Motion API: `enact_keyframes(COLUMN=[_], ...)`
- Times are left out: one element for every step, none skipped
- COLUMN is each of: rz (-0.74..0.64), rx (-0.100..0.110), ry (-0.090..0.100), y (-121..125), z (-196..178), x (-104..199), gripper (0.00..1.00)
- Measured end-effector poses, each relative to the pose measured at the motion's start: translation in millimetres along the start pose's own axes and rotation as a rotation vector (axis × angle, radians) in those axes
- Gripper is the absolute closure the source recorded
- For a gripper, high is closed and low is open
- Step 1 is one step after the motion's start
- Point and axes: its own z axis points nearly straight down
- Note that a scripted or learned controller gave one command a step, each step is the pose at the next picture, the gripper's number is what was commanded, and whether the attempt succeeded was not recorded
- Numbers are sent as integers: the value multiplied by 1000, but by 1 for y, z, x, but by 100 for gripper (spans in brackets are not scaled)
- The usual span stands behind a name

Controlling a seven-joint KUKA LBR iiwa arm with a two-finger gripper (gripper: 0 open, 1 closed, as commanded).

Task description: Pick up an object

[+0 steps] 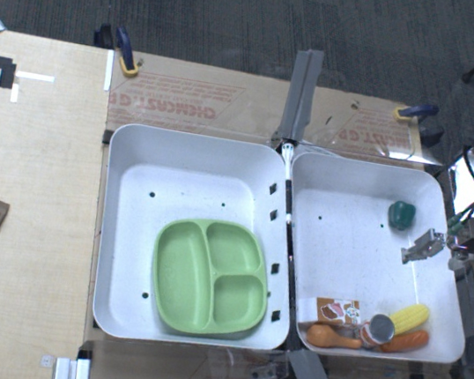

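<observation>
Over the right bin [373,174], near its right wall, that's where my gripper [424,247] sits. It's a small grey shape from this angle and I honestly can't tell if it's open or closed. I don't see anything in it.

Closest candidate is the dark green object [401,215], just up and left of the gripper, sitting alone on the white floor. Everything else is jammed into the bin's near corner: a yellow corn cob [410,317], an orange carrot [409,342] touching it, a small can [380,328] wedged between those and a little printed card [338,311], plus a brownish squash-looking thing [334,337] along the front wall. The left bin [113,209] just has the green divided plate [208,276].

What worries me: if the program goes for the corner pile, things are packed so tight it could land on two items at once, or shove the can and roll it away. The wall is right there too, so a collision seems possible. The green object looks roundish, so an off-centre close could squirt it sideways. I'd say that lone one is the safer bet.
</observation>
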Motion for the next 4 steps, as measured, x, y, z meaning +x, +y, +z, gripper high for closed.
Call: enact_keyframes(rz=[226, 712, 620, 466], rx=[0, 4, 2, 0], ry=[1, 1, 1, -2], y=[-3, -25, -38, 47], z=[59, 92, 110, 27], x=[-21, 48, 79, 47], gripper=[0, 0, 0, 0])
